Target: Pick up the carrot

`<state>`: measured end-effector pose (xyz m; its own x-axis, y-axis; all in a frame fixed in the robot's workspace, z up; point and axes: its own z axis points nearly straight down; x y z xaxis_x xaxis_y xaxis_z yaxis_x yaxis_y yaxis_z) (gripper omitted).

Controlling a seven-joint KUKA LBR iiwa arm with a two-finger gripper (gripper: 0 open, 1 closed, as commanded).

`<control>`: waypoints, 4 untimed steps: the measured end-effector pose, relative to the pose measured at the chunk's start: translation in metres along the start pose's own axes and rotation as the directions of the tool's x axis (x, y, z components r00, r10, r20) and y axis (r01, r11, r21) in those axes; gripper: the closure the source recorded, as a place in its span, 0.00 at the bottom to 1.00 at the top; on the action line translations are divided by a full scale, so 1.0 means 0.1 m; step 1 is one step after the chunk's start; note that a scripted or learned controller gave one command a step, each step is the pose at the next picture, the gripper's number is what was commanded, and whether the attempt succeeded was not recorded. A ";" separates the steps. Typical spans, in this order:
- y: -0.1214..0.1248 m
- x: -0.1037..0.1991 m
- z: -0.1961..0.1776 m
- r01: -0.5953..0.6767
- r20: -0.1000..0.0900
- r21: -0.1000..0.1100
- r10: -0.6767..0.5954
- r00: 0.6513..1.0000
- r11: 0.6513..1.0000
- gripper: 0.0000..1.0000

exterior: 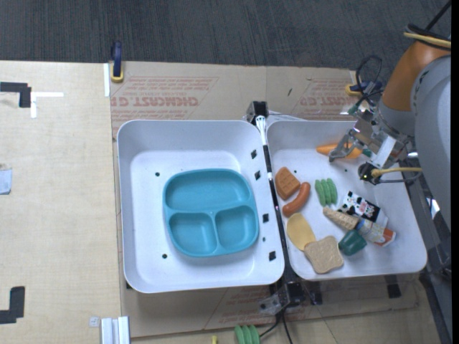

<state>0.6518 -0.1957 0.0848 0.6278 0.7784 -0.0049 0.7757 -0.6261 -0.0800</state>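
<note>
Camera view, from the left: a light-blue three-compartment plastic tray sits in the left white bin; in the right white bin, the small orange carrot lies at the far edge, touching the gripper, whose grip I cannot tell.

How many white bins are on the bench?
2. The left bin holds a blue divided plate. The right bin, beside it, holds the food items, including the carrot.

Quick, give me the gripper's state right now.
Gripper: down at the carrot in the right bin; open or closed cannot be told, nor whether it holds the carrot.
</note>
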 end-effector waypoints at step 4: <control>-0.54 0.54 0.00 -0.389 0.001 -0.053 0.390 0.921 0.920 0.00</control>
<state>0.6444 -0.1199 0.0883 0.8805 0.4727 -0.0362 0.4723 -0.8812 -0.0185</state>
